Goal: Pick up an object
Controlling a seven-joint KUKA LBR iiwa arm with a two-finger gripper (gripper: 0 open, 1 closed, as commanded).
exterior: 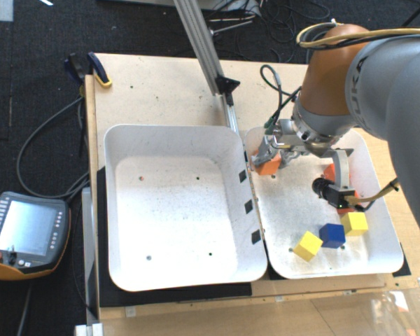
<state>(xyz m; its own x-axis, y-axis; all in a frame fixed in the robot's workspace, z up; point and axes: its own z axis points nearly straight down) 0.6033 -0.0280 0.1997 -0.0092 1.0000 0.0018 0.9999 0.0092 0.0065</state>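
In the bin (294,205) on the view's right, toward its near end, lie a nearer yellow cube (309,246), a blue cube (332,234) just beside it and a farther yellow cube (356,222) touching the blue one. Farther back, the gripper (271,157) stands directly over an orange block (267,166) near the bin's left wall; whether the jaws are spread or closed on it cannot be told. The other bin (175,208) adjoins it on the tabletop (161,89).
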